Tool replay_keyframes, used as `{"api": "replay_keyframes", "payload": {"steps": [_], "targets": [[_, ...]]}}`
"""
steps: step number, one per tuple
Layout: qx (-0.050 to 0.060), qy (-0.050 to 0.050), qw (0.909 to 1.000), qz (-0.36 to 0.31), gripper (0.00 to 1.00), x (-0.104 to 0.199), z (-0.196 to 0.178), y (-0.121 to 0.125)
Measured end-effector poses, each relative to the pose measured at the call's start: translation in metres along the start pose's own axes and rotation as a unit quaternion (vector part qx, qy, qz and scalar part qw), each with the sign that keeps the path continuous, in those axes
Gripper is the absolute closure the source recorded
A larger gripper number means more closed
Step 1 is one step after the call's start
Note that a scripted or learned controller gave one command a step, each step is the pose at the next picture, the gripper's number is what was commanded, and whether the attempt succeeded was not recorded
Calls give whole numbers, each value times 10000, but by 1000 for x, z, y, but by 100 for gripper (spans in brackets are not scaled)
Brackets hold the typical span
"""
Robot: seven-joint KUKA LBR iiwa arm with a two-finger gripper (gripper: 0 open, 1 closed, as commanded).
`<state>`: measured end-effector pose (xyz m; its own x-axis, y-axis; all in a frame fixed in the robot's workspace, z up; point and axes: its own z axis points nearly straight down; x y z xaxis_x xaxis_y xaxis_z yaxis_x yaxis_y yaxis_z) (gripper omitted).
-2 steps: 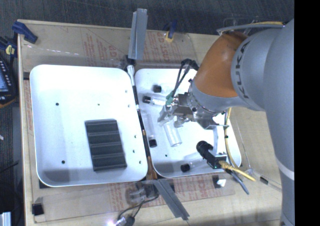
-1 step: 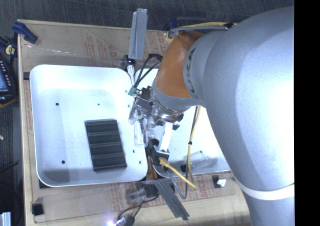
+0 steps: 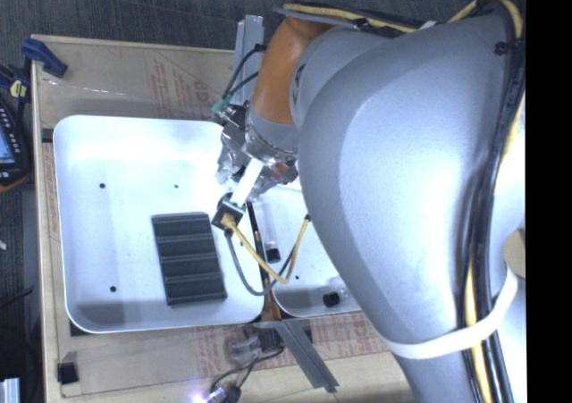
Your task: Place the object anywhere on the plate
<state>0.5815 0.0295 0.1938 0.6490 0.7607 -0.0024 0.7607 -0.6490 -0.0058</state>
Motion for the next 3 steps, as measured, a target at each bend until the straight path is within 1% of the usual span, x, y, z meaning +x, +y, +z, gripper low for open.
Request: {"api": "replay_keyframes", "payload": {"steps": [1,2,3], "targets": [[9,-5,9944,1061,100,-32,4,-113],[2,-3,9784,2066,100,13,4,-53],[7,-4,9784,2069,0,13,4,-53]]}}
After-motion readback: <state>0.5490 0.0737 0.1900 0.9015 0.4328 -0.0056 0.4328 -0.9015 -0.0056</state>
